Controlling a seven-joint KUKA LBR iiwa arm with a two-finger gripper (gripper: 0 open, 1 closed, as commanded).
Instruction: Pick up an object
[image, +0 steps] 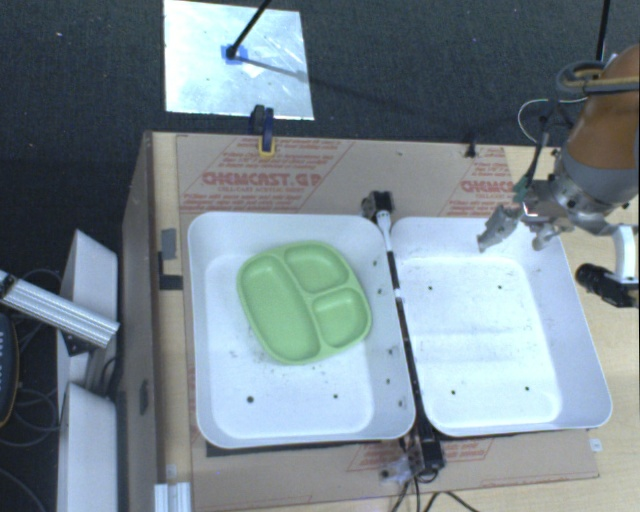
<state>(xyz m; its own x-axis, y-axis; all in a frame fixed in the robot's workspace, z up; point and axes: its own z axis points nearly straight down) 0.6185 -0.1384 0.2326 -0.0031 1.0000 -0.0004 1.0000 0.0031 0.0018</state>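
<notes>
Green three-compartment tray (304, 302) lying flat in the left bin (225, 400), nearer that bin's far edge than its near edge, roughly midway between its left and right walls, one long section on the left and two smaller ones on the right. Gripper (519, 232) poised over the far right corner of the right bin (520, 400), fingers spread apart with nothing between them, well apart from the tray. Orange-banded arm (600, 140) reaching in from the bench's right edge.
</notes>
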